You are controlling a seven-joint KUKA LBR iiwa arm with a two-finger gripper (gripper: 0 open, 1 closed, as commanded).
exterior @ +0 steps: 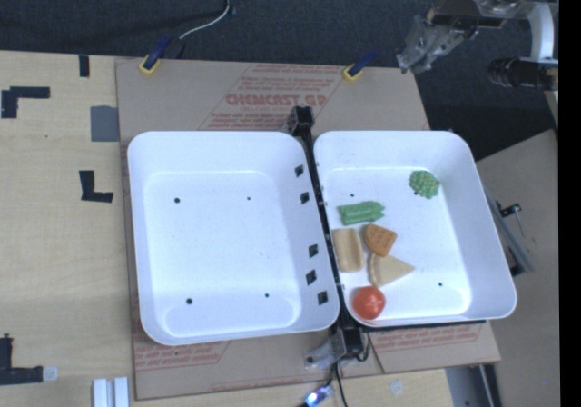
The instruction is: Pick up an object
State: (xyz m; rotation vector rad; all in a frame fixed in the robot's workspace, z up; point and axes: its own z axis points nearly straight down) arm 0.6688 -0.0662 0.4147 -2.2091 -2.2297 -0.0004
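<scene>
Hovering beyond the right bin (472,214), the pincer (416,58) seems empty.

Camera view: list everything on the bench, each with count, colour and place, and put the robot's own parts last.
White bins: two, side by side on the cardboard sheet.
Broccoli piece: one, green, right bin, toward its far right corner.
Green pod-shaped vegetable: one, right bin, near the middle divider.
Bread-like stick: one, pale tan, right bin, just below the green pod-shaped vegetable.
Orange-brown piece: one, right bin, right of the bread-like stick.
Pale wedge: one, cream, right bin, below the orange-brown piece.
Tomato: one, red, right bin, near edge.
Cardboard sheet: one, brown, under both bins.
Gripper: one, grey, above the bench beyond the right bin's far edge.
</scene>
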